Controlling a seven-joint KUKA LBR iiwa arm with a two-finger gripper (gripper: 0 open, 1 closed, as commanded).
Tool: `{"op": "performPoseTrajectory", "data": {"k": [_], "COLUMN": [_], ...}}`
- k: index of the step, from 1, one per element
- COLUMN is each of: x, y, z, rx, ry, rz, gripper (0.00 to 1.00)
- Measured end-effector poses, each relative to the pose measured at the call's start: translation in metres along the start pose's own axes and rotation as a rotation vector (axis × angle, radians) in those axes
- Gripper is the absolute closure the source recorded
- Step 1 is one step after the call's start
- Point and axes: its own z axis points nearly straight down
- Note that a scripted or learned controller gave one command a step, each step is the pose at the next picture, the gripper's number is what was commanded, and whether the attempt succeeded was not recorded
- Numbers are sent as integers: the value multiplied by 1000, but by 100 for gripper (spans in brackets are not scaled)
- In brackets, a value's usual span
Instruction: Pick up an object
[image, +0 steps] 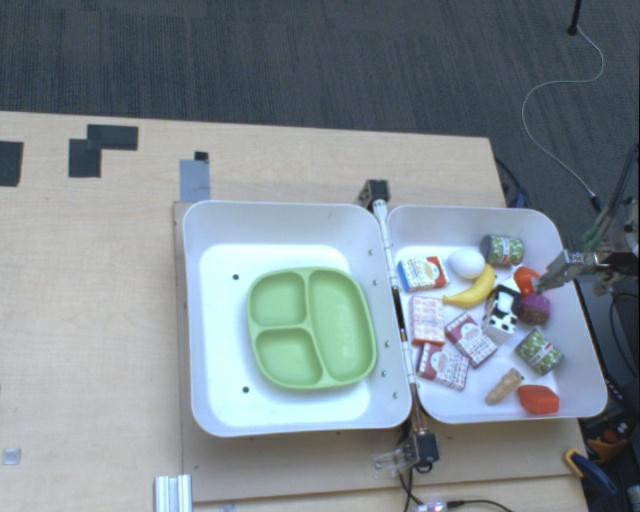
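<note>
1. Looking for something to pick, we find the candidates all in the right bin (440, 222): a banana (474, 289), a white egg (465, 263), a green can (503, 249), a purple ball (534, 306), a black-and-white cow toy (503, 315), several red-and-white cartons (428, 322), a second green pack (539, 351), a tan piece (502, 387) and a red piece (539, 399).
2. We see the gripper (556, 272) at the bin's right rim, low over the cluster near the purple ball and an orange-red piece (525, 278); that placement suggests one of those two is the target, though we cannot tell which.
3. We cannot tell whether the fingers are apart or together; they are too small and blurred, and nothing visibly sits between them.
4. We judge the pick not yet made: every item lies on the bin floor.
5. Crowding is the risk we see here, since the ball touches the cow toy and lies near the banana's tip.
6. Further out, the left bin (205, 330) carries a green divided tray (310, 327), likely left free as a drop place, and both bins sit on the pale worktop (90, 300).
</note>
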Motion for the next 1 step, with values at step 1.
{"op": "performPoseTrajectory", "data": {"k": [1], "x": [23], "y": [-28], "z": [153], "rx": [2], "ry": [1], "rz": [2], "gripper": [0]}}
